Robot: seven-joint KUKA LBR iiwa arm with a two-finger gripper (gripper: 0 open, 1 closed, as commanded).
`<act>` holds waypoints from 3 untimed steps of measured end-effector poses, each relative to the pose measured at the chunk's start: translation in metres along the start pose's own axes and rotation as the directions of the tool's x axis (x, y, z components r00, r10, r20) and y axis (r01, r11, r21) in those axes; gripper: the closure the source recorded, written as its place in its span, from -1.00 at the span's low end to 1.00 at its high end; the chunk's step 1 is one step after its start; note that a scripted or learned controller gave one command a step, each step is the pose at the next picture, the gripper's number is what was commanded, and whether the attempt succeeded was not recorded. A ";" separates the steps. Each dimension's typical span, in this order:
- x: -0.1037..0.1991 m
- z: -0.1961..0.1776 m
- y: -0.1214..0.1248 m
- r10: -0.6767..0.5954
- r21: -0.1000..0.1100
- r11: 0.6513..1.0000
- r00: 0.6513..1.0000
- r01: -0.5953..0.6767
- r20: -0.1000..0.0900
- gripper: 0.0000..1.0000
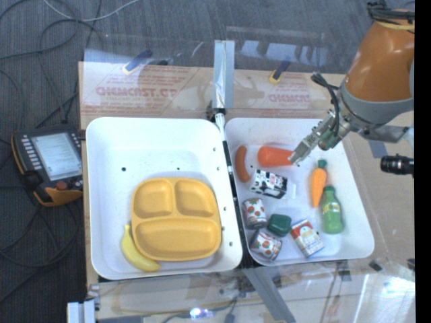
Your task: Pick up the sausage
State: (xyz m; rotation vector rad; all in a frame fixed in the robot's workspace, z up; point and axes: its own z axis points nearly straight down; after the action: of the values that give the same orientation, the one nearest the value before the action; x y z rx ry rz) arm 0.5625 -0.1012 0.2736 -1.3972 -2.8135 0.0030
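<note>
The sausage (pixel 240 163) is a reddish-brown link lying lengthwise against the left wall of the right bin (pixel 357 180), near its far end. Just to its right lies an orange-red object (pixel 273 156). My gripper (pixel 298 153) reaches in from the right at a slant, and its tip sits at the right end of that orange-red object. It is about a hand's width to the right of the sausage and does not touch it.
The right bin also holds a black-and-white carton (pixel 269 184), a carrot (pixel 318 184), a green bottle (pixel 330 211), two cans (pixel 255 212), a green lid (pixel 279 224) and a small box (pixel 308 238). In the left bin (pixel 108 153) are a yellow divided plate (pixel 176 218) and a banana (pixel 133 251).
</note>
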 end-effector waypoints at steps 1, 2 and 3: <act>0.001 0.000 0.001 -0.001 -0.001 1.000 1.000 0.001 -0.001 -1.00; -0.044 0.121 0.033 -0.183 -0.001 0.983 0.983 0.183 -0.002 -1.00; -0.066 0.168 0.057 -0.175 -0.001 0.985 0.985 0.175 0.001 -1.00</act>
State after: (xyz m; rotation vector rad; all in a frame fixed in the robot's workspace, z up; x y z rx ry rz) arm 0.6475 -0.1198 0.1060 -1.1448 -2.9263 0.0014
